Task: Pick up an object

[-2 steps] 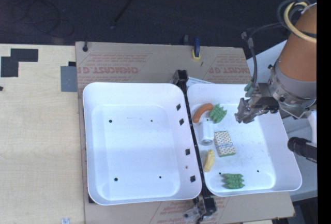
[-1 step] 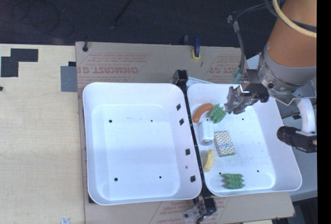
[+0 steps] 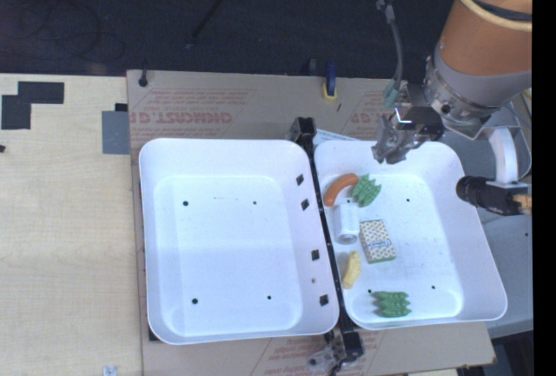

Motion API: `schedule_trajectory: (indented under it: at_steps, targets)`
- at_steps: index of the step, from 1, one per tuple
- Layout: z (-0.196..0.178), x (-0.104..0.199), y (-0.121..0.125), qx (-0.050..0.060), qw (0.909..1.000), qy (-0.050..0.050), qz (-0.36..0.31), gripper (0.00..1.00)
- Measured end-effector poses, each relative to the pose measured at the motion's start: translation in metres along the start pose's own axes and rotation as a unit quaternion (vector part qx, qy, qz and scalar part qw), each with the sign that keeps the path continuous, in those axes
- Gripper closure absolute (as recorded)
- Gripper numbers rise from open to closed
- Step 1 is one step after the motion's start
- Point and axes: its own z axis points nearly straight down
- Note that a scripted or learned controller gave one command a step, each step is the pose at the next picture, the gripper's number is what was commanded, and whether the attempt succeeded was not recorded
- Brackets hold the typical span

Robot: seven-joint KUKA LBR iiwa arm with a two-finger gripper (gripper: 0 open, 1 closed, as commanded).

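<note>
Currently the pincer (image 3: 398,144) hangs above the right bin's (image 3: 476,274) far edge; its state cannot be told. Descending there risks striking the rim.

Even, bright light washes out the white bins (image 3: 226,313), soft shadows pool along their 9 o'clock walls, and detail stays slightly soft.

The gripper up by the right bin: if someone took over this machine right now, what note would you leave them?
Gripper: above the right bin's back edge, nothing seen between its fingers; open or shut is unclear.
Things, all in the right bin: orange sausage, green toy, white cylinder, patterned box, yellow piece, green pods.
Done: nothing picked.
Left: lower, grasp one, lift.
</note>
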Motion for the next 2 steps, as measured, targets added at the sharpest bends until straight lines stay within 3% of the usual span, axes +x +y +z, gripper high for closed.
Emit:
schedule_trajectory:
  at_steps: [1, 2]
  targets:
    - [-0.029, 0.023, -0.053, 0.0, 1.0, 0.001, 0.0, 1.0]
    - [-0.024, 0.014, 0.003, 0.001, 1.0, 0.0, 0.002, 1.0]
